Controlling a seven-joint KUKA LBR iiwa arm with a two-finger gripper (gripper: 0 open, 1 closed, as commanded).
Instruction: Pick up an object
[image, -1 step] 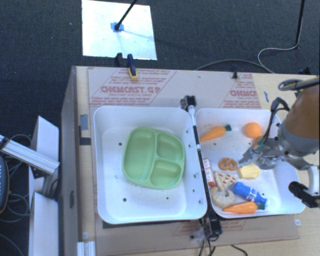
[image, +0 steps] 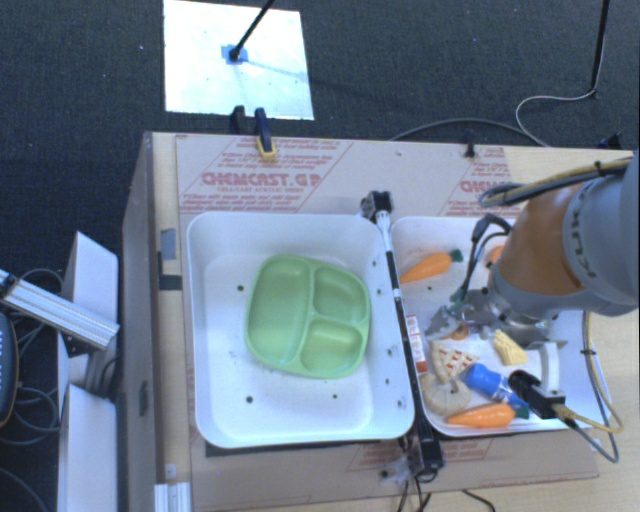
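My gripper (image: 462, 320) hangs low over the middle of the right bin (image: 420, 235), under the grey arm with the orange band (image: 535, 240). Toy food lies around it. An orange carrot (image: 427, 266) lies at the bin's far left, apart from the gripper. A pizza slice (image: 455, 358) and a yellow corn piece (image: 508, 348) sit just in front of the gripper. Nearer the front edge are a blue piece (image: 485, 380), a tan round piece (image: 446, 396) and a second carrot (image: 483, 415). The wrist hides what lies directly under it.
The left bin (image: 225, 260) holds a green divided plate (image: 308, 316). A black-and-white divider rail (image: 398, 300) runs between the bins. Cables trail along the right bin's right edge (image: 590, 390).
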